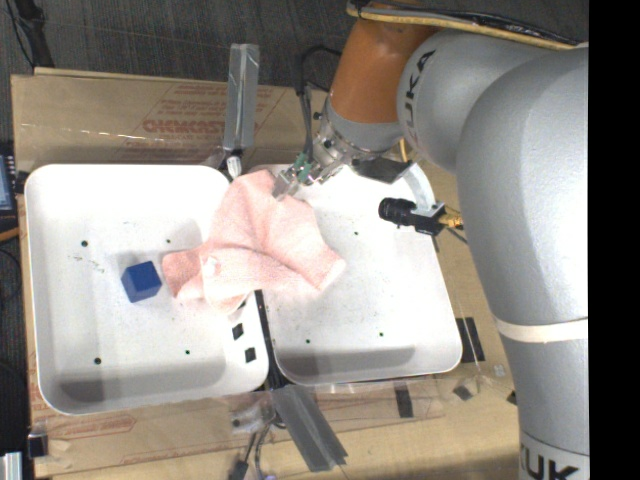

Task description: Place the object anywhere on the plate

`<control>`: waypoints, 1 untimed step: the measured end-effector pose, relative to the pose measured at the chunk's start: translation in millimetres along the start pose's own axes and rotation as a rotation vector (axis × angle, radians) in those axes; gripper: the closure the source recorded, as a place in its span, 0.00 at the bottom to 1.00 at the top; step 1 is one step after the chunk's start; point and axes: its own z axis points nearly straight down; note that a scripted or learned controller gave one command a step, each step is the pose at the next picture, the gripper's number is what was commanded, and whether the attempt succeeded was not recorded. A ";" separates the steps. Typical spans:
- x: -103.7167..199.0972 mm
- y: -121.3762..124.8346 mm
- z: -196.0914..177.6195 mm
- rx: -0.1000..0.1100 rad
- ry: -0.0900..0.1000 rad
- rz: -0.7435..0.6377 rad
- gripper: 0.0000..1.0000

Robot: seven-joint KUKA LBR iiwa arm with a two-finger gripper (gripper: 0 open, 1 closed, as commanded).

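Gripper: gripper [293,179] sits low at the back of the bins, right at the top corner of the cloth [258,251] — whether it has that corner pinched cannot be told from this angle.
Arm: grey arm [500,168] reaches in from the right, its orange band above the wrist, covering much of the right bin's [400,308] far side.
Cloth: pink and crumpled, draped across the divide between the two bins; one end lies in the left bin [100,218], the other in the right.
Cube: small blue cube [142,280] in the left bin, just beside the cloth's left end, apparently not quite touching.
Plate: no distinct plate can be made out; it is unclear which surface is meant.
Risk, grip: a hold on a thin corner may slip once the cloth's weight hangs from it.
Risk, drag: the trailing end could sweep the cube along — or snag on the rim between the bins.
Risk, target: with no clear plate, the cloth may land off the mark.
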 end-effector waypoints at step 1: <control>0.5 0.7 -39.3 0.000 0.001 -0.007 1.00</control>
